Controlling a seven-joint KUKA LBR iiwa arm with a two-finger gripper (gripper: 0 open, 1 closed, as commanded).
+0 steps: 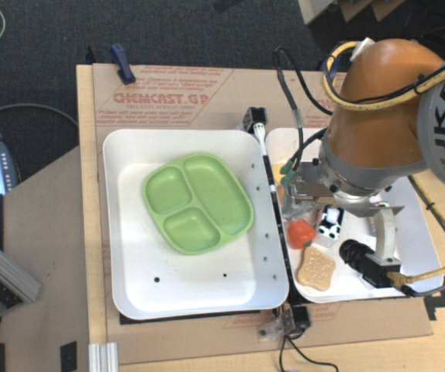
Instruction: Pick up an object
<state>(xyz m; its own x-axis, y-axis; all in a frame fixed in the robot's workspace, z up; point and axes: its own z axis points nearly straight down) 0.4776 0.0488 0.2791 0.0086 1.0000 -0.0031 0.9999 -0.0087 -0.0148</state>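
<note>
Hanging low over the right bin [416, 208], the gripper [332, 217] is masked by the wrist; grip unreadable. Beneath: black-and-white die [330, 226], red piece [301, 233], toast slice [316, 269]. Left bin [122, 208]: green divided plate [198, 203].

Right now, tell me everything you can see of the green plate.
The green plate is a light green, rounded-rectangle tray, plastic by the look of it, with a raised rim and three compartments: two upper ones side by side and one lower. All three look empty. It lies flat and turned at a slant, near the middle of the left bin, resting on the bin's white floor. Nothing else touches it; the arm is over the other bin.
</note>
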